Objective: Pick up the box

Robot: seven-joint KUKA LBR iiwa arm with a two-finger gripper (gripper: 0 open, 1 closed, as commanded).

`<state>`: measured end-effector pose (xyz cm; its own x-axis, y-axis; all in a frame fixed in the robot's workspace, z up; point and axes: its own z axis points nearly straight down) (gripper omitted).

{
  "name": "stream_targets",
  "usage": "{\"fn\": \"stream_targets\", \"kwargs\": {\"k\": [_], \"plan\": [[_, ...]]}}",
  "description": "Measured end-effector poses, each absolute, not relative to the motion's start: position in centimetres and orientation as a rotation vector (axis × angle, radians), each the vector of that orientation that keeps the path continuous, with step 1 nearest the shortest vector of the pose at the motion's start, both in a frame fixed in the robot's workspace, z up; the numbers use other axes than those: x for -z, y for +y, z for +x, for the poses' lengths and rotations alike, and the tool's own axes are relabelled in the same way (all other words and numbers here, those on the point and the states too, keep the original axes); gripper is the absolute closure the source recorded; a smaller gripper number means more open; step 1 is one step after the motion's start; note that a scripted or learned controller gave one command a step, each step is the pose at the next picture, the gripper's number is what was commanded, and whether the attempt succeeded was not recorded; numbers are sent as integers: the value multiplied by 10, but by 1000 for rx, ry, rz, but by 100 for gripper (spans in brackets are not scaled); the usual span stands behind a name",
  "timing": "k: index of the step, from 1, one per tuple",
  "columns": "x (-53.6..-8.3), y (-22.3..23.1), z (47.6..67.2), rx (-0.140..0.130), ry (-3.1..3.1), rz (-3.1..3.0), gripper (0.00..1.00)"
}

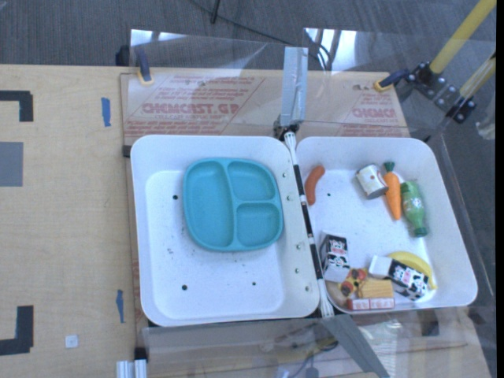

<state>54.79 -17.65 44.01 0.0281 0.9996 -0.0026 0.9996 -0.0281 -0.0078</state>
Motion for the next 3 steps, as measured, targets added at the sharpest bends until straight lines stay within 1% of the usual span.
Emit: {"fn": "stream_targets", "kwargs": {"k": [1, 2, 3], "plan": [[-448, -177, 550, -15, -2190, -2249, 100], [-433, -138, 538, -6, -2369, -2056, 100], [-441, -139, 541, -9, -2370, -2056, 100]]}}
